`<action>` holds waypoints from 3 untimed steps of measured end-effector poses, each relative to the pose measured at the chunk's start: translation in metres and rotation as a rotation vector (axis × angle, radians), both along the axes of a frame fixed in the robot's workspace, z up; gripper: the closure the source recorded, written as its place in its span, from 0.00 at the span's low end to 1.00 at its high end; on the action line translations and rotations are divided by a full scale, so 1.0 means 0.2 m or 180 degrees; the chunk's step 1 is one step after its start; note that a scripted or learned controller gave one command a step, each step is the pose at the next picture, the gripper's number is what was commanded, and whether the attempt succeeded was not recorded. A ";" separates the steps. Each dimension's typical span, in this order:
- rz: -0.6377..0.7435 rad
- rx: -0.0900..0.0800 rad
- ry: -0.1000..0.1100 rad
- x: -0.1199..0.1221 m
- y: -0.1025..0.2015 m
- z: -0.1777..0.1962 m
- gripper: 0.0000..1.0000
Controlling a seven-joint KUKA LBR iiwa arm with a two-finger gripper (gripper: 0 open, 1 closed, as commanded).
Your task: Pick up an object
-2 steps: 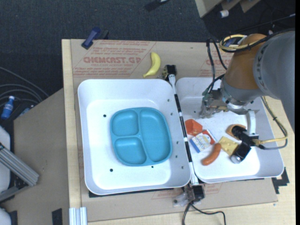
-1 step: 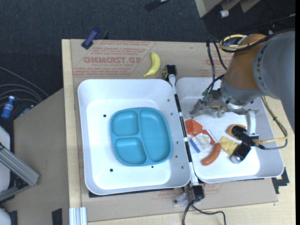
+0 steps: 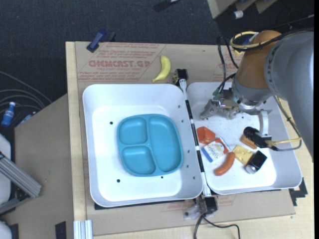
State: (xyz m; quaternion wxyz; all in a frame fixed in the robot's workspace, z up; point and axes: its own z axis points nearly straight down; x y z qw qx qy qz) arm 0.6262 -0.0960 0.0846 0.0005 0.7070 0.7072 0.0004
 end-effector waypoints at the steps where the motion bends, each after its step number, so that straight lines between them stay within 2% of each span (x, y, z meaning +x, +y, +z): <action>1: 0.0001 -0.0001 -0.0001 0.20 0.03 0.00 0.00; 2: -0.0003 0.0002 0.0011 -0.07 0.02 0.00 0.00; 3: 0.0003 -0.0001 0.0000 0.20 -0.01 0.00 0.00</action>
